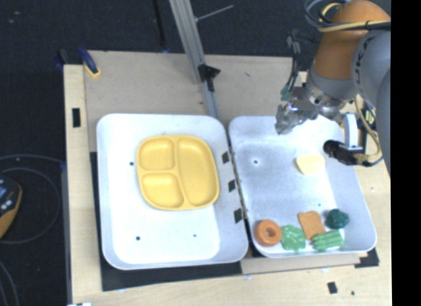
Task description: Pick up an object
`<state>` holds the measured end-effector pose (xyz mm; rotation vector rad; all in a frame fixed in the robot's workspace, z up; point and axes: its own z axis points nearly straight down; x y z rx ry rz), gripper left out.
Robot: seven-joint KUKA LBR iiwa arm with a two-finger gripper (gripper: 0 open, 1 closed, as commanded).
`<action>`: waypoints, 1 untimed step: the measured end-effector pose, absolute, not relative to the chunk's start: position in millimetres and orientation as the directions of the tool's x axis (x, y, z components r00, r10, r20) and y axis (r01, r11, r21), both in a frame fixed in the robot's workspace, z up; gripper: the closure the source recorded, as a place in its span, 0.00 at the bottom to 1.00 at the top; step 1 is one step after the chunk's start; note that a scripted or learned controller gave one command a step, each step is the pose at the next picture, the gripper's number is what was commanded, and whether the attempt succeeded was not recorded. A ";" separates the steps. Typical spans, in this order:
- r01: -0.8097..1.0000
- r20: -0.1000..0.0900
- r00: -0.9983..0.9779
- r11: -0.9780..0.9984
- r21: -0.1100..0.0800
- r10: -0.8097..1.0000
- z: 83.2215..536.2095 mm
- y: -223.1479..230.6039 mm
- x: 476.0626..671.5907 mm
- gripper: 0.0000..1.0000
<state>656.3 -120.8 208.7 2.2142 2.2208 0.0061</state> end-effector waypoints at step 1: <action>1.000 -0.001 -0.004 0.004 0.004 1.000 231.6 -122.1 657.2 1.00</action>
